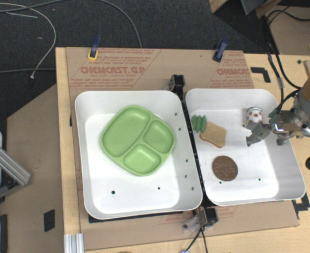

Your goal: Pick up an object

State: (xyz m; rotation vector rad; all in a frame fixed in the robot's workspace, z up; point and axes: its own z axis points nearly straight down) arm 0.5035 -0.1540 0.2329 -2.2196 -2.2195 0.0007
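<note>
The right bin (281, 186) holds a green ridged piece (199, 123) against its left wall. A tan toast-like slice (213, 134) lies beside that piece. A round brown cookie (225, 168) sits nearer the front. A small white object with red and dark marks (253, 114) stands at the back right. My gripper (260, 131) reaches in from the right and hangs low just in front of and to the right of that small white object. I see nothing held in it.
The left bin (86, 141) carries a green divided plate (138, 139) near its middle. A black clamp (177, 81) sits at the rear between the bins. Blue clips (221, 50) pin the cardboard base. Cables run along the far right.
</note>
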